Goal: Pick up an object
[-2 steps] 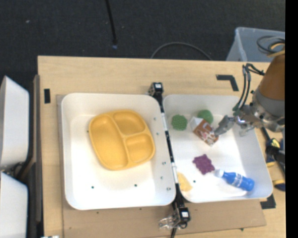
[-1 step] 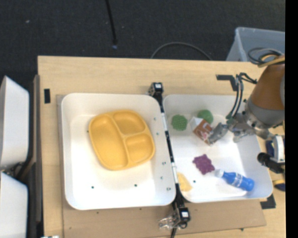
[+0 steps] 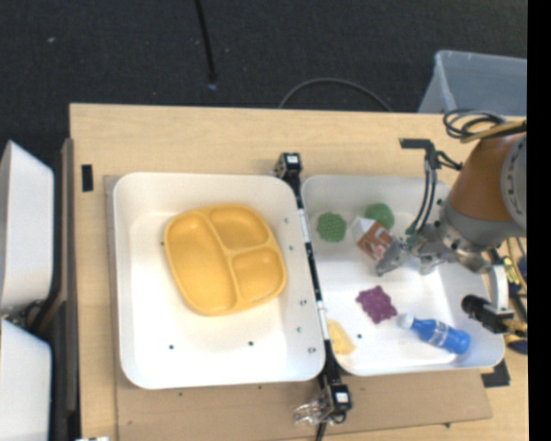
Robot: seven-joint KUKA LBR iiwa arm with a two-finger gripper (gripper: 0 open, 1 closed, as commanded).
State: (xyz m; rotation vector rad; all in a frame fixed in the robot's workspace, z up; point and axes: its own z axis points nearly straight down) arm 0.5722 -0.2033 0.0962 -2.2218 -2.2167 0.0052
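Reaching in from the table's right edge, the grey arm with its orange band (image 3: 482, 184) hangs over the right bin (image 3: 342, 189), its end effector (image 3: 393, 257) low near the middle of that bin, just beside a small brown packet (image 3: 374, 240). Whether the end effector is wide or narrow cannot be told from this slanted look down, and nothing is seen between its tips.

The right bin holds the loose things: two green lumps (one darker, one paler) toward the bin's far edge, the paler lump (image 3: 331, 226) near the divider and the darker lump (image 3: 379, 214) just behind the packet; a purple lump (image 3: 376, 302) toward the middle; a blue bottle with a white cap (image 3: 435, 333) lying on its side near the bin's near right corner; and a small yellow piece (image 3: 341, 339) against the near left corner, beside the divider.

The left bin (image 3: 129, 338) carries a yellow plate with three compartments (image 3: 225, 257), lying flat near its middle and tilted askew to the bin's edges. Both bins sit side by side on the pale wooden table (image 3: 184, 136).
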